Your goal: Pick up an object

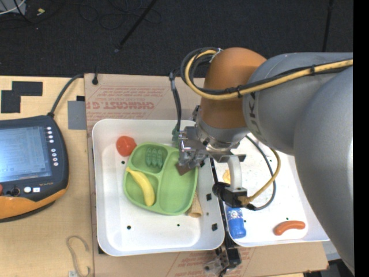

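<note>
Gripper (pixel 185 165) sits over the green tray's (pixel 173 198) right edge in the left bin (pixel 109 224); can't tell its state. Nothing visibly lifted: banana (pixel 142 186) and tomato (pixel 125 145) lie untouched. Pick not done.

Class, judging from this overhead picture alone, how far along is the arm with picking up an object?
Done: the gripper has reached the green tray's right edge in the left bin. In hand: nothing visibly held. Left: grasping and lifting; banana and tomato lie untouched.
</note>
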Robot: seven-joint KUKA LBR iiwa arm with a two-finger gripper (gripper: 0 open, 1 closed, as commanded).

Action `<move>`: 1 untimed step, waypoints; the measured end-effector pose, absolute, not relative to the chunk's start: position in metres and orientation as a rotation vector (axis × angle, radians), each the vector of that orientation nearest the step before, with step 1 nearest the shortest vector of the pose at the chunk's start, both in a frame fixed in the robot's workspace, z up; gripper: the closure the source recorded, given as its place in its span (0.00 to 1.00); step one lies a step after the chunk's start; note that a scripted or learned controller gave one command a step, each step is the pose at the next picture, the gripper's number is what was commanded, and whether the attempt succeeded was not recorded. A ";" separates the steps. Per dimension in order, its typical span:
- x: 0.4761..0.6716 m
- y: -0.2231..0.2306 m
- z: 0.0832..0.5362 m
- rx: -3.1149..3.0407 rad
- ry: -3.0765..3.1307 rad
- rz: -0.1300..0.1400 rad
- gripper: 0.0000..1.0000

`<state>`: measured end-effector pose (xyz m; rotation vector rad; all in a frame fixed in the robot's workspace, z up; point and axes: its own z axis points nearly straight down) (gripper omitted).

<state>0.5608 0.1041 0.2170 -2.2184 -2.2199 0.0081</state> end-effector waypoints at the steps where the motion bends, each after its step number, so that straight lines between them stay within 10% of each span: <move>1: 0.556 0.100 0.236 -2.224 -2.216 0.003 1.00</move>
